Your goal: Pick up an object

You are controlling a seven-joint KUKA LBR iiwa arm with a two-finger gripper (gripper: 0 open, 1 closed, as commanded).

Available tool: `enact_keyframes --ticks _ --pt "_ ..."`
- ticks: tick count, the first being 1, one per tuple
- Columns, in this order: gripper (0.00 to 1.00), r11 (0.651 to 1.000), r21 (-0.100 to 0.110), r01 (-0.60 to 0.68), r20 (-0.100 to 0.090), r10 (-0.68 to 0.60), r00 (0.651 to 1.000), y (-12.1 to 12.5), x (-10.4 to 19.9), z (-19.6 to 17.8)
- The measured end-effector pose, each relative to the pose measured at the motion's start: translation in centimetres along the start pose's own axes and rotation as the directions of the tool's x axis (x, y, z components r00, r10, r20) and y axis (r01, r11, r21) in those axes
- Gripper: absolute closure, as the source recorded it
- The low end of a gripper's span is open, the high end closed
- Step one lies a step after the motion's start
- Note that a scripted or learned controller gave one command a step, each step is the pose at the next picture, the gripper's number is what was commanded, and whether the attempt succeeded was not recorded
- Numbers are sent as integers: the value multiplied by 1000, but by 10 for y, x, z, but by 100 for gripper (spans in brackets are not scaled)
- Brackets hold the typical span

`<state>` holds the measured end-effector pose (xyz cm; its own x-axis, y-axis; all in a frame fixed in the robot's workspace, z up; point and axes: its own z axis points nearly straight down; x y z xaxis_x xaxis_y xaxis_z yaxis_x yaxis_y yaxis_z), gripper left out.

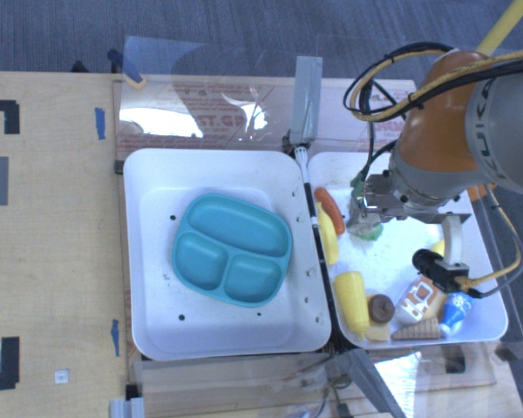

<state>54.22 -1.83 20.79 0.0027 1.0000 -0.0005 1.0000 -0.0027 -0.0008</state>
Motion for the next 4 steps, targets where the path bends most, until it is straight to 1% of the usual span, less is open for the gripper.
enact_keyframes --ticks 1,2,3,4 --pt "100 956 -4 295 4 -295 956 34 -69 -12" --pt "100 989 3 148 -1 -148 989 30 1 25" --pt "100 989 -1 148 0 -148 989 31 0 13" --pt "100 960 -6 280 4 -280 960 32 -62 -35"
